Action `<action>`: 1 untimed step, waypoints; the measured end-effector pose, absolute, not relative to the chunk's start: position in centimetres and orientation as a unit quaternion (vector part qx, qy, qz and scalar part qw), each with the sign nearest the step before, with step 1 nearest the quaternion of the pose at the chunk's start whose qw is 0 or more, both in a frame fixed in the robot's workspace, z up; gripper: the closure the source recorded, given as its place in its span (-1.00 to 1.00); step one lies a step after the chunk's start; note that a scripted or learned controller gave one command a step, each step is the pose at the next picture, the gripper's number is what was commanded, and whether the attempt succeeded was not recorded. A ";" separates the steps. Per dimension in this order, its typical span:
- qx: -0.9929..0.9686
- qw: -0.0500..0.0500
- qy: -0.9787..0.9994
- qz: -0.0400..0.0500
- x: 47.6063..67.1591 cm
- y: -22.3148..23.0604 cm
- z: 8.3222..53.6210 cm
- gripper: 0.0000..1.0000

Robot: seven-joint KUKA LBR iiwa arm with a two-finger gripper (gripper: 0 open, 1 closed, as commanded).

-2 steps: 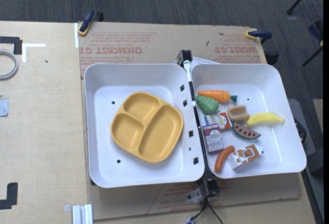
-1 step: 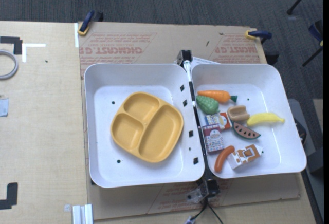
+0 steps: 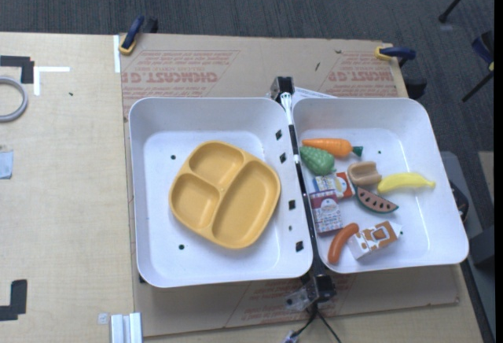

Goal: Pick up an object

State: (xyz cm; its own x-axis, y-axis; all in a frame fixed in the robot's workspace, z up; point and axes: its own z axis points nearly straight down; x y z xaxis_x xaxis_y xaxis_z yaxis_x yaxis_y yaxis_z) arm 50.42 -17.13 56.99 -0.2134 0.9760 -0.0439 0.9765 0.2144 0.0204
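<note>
Toy foods [image 3: 354, 196] clustered in right bin [image 3: 440, 231], yellow plate [image 3: 225, 193] in left bin [image 3: 149, 200]

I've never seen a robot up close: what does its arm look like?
Per the rig notes, grey with an orange band above the wrist and a two-finger gripper. This frame takes in its white bins, yellow plate and toy food.

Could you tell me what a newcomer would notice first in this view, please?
Most striking is the yellow divided plate, alone in the left bin. Next comes the bright clutter of toy food in the right bin, notably the carrot and banana.
</note>
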 end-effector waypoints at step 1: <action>0.626 0.025 0.779 -0.006 50.6 -17.1 57.9 1.00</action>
